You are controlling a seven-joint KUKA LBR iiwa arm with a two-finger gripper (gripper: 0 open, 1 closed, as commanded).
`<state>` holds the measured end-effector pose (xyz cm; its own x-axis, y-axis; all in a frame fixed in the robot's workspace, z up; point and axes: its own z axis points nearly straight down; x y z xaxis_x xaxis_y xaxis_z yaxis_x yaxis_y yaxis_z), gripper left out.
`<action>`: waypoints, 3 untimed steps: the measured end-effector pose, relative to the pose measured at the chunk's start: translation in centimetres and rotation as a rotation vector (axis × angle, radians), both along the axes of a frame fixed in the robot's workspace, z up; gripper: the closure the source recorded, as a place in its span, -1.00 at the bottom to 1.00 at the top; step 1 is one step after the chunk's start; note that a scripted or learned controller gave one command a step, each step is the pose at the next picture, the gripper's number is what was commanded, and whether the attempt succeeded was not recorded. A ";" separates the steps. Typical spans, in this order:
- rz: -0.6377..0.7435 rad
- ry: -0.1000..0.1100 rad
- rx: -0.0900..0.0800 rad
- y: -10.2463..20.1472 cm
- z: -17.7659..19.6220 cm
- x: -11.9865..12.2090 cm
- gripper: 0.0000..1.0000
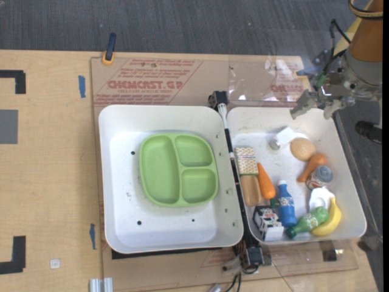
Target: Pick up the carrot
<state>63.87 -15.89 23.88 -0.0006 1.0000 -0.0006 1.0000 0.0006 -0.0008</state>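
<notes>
Pincer hovers over the far rim of the right bin, fingers spread apart and clamped on nothing.

From the pincer, the carrot lies well apart toward seven o'clock, inside the right bin near its left wall, pointed end up-screen, touching a tan block on its left and just above a blue bottle. A round bun sits near the pincer at six o'clock. A banana and a green bottle lie at the bin's five o'clock corner. At nine o'clock on the tabletop, the left bin carries a green divided plate.
</notes>
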 end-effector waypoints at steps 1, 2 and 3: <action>0.177 0.007 0.004 0.8 -14.2 -5.5 -1.00; 0.029 -0.013 -0.003 5.9 -15.0 -11.8 -1.00; 0.195 -0.018 -0.008 5.6 -15.0 -15.4 -1.00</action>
<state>48.43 -10.27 8.92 -0.1942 0.9809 -0.0104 0.9808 0.1943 0.0159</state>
